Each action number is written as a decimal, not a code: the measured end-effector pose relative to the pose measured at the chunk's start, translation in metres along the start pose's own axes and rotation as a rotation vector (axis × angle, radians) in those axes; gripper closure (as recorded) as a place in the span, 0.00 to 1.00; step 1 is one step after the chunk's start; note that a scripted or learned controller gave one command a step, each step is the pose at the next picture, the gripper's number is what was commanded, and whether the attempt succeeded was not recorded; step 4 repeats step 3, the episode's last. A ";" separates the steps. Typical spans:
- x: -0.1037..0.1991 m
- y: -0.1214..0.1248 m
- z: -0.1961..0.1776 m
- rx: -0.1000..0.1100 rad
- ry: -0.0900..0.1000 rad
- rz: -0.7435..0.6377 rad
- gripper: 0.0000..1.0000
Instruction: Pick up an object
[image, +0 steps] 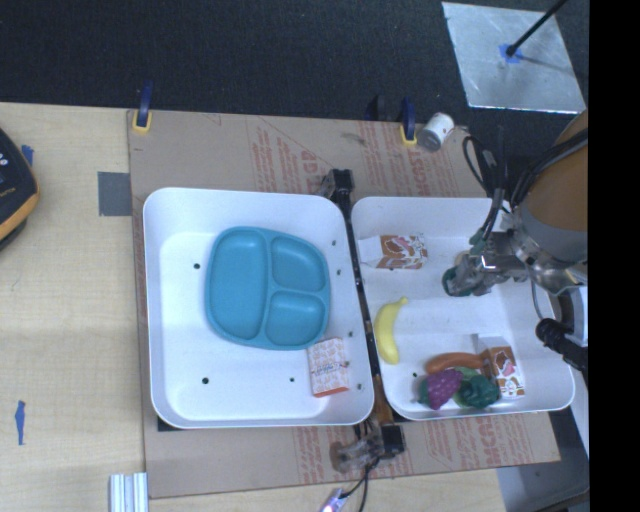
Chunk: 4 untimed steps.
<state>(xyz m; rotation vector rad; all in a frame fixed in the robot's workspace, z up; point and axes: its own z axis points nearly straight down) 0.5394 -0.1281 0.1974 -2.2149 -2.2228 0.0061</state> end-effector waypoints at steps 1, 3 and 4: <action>0.063 0.028 -0.041 -0.002 0.001 -0.002 1.00; 0.178 0.065 -0.021 -0.002 -0.001 -0.004 1.00; 0.178 0.065 -0.021 -0.002 -0.001 -0.004 1.00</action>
